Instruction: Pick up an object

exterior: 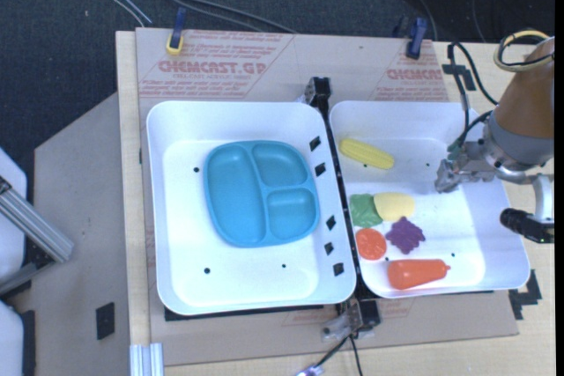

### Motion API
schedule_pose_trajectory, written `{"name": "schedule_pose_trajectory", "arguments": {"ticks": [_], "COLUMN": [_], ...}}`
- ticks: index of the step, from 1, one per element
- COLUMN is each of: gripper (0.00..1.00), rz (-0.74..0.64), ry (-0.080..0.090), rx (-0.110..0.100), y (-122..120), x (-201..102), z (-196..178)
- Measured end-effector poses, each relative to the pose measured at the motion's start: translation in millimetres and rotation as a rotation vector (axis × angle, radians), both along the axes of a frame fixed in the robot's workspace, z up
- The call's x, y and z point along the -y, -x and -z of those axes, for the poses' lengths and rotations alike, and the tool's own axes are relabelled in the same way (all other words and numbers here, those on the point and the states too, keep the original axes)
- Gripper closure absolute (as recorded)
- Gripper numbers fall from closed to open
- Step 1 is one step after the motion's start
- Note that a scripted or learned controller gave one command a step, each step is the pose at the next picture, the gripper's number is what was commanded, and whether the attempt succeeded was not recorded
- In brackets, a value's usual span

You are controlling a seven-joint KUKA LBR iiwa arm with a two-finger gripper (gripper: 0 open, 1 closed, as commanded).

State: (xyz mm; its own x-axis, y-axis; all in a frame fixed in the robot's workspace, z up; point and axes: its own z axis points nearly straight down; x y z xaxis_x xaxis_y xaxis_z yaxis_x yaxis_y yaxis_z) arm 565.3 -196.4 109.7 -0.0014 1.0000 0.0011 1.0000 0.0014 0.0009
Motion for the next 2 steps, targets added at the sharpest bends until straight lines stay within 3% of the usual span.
{"name": "schedule_pose_trajectory", "arguments": {"ticks": [2], "gripper": [1.00], "rz": [-0.001], "ry": [0.003], "rx": [0.006], "y": [-13], "x": [-12], "z": [-102]}}
